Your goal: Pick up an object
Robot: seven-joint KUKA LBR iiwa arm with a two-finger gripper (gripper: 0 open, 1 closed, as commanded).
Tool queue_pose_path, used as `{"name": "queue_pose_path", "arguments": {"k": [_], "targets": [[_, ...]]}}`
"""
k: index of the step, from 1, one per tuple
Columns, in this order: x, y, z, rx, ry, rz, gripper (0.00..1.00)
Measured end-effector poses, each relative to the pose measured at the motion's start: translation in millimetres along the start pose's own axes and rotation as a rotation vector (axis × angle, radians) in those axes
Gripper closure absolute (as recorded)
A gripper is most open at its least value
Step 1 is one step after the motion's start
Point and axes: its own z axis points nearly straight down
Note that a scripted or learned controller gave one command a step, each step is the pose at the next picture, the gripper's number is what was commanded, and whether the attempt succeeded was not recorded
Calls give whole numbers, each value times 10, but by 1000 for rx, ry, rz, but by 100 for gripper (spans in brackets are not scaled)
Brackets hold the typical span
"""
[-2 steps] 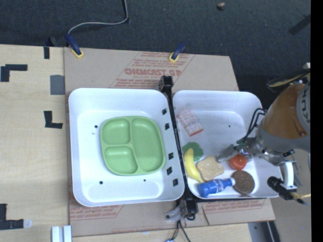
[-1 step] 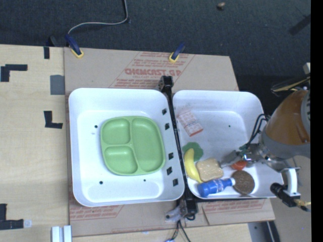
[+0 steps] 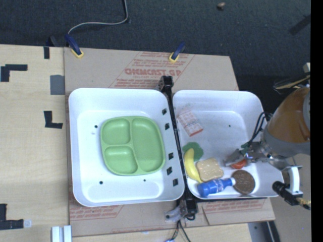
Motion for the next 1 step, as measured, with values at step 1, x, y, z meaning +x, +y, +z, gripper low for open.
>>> {"name": "queue_pose_path", "arguments": {"k": [1], "targets": [[886,-20,-20,6,4,0,100]]}}
